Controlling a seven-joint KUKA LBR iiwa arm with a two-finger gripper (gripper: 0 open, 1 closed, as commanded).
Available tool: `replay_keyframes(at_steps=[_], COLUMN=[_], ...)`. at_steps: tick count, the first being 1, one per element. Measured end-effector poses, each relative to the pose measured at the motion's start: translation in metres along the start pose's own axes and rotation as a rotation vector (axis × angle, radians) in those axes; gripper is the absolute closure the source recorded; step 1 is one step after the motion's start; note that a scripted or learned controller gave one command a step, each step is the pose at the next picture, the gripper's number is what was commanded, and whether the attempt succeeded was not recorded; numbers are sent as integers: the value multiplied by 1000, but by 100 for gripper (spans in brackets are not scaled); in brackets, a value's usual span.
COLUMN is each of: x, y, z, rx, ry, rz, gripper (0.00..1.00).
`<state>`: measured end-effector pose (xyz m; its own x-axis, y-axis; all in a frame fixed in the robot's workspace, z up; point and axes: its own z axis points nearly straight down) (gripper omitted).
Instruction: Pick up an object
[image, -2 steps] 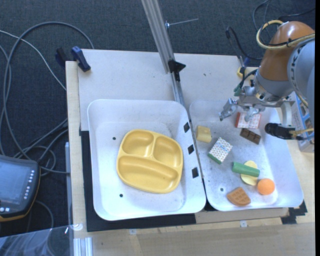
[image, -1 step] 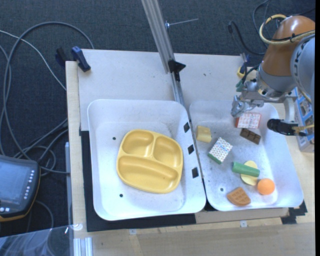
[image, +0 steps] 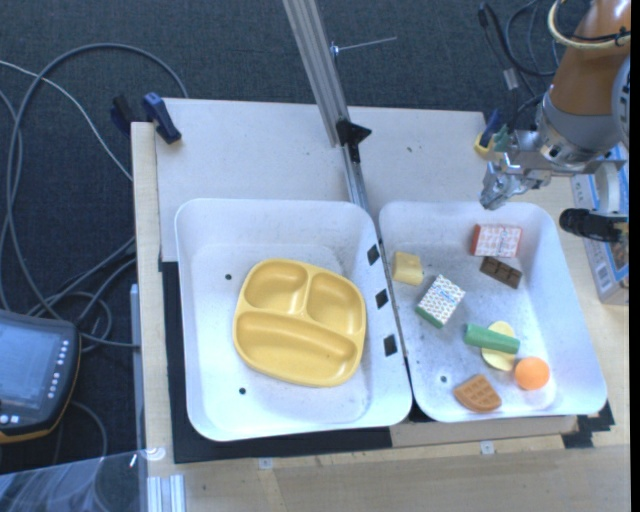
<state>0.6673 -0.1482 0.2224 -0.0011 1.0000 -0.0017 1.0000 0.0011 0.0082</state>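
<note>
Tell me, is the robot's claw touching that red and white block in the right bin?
Apart. The camera view shows the gripper hanging above the bin's far rim, with bare white bin floor between it and the red and white block.

Two bins sat side by side on the table (image: 250, 150). In the left bin (image: 200, 240) lay a divided plate (image: 298, 322), near its middle. The right bin (image: 575, 330) held the small things: a cube (image: 407, 268) near its left wall, a patterned block (image: 440, 300) just right of and before it, a box (image: 497, 240) toward the back, a chocolate bar (image: 500, 271) just before the box. Toward the front lay a stick (image: 491, 337) across a slice (image: 499, 352), a ball (image: 532, 373) to their right, and a waffle piece (image: 477, 393) nearest the front wall. The claw (image: 497, 192) hung over the right bin's back rim, behind the box. A handheld screen (image: 30, 375) lay on the floor, left of the table.
</note>
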Motion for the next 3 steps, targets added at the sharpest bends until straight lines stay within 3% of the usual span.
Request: replay_keyframes(at_steps=[1,3], x=[0,89], y=[2,-33], z=[-56,-40], rx=[-1,11], ry=[0,4], rz=[0,-4], gripper=[100,100])
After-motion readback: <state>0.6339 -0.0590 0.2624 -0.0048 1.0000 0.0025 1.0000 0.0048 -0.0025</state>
